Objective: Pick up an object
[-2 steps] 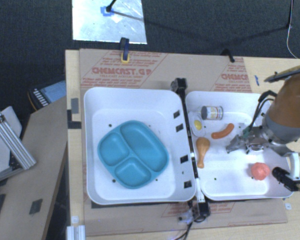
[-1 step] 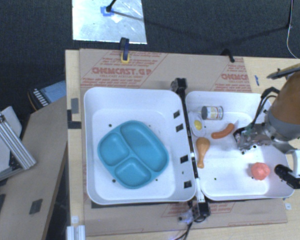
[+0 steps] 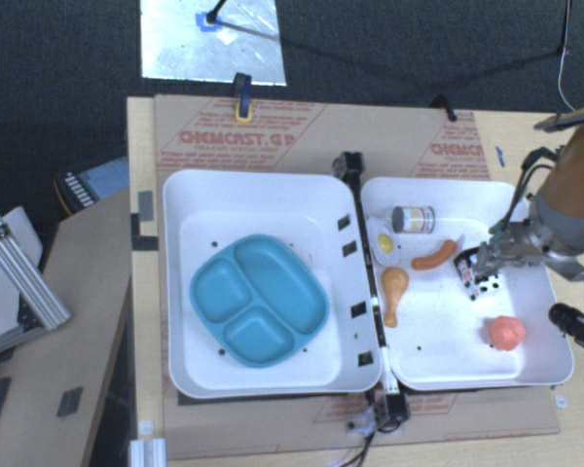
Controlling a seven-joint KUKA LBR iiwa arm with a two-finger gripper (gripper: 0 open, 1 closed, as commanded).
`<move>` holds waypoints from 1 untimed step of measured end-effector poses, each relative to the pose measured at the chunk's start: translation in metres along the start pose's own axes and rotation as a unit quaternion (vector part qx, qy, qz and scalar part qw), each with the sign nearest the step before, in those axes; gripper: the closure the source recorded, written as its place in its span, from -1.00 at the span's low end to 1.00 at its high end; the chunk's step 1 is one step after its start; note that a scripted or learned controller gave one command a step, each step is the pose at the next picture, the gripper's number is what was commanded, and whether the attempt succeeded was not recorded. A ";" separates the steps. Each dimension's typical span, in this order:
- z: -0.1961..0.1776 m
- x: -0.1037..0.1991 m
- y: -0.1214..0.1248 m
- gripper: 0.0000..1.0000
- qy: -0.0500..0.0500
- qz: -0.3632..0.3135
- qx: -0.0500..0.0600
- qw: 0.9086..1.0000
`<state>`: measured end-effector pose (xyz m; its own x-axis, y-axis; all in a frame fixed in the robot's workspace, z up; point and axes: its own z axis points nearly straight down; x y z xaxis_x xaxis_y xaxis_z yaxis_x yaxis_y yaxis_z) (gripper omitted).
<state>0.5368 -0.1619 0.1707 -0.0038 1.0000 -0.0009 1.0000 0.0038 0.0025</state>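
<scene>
Left shallow white plastic bin (image 3: 190,212): holds a blue three-compartment plastic tray (image 3: 260,299), well apart from the arm.

Right shallow white plastic bin (image 3: 438,363): holds the loose objects.

Grey arm with orange band (image 3: 572,195) reaches in from the right. Two-finger gripper (image 3: 475,272) low over the bin middle; open or closed, cannot tell, too small and dark.

Candidates, larger first:
- Tan drumstick-shaped toy (image 3: 394,290), by the divider.
- Small clear jar with dark lid (image 3: 413,220), on its side near the back wall.
- Orange sausage-shaped toy (image 3: 435,255), just beside the gripper.
- Pink-red rounded lump (image 3: 506,332), near the front right.
- Small yellow piece (image 3: 383,243), near the jar.

Risks, as judged: a descent here may land between sausage and bare floor and close on nothing. The sausage may roll aside if nudged. The jar would roll likewise.
</scene>
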 end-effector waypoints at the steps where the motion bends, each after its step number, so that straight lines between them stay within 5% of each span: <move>1: -0.042 -0.002 -0.001 1.00 0.000 0.000 0.000 1.000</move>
<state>0.5356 -0.1638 0.2125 -0.0040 1.0000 -0.0012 1.0000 0.0040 0.0028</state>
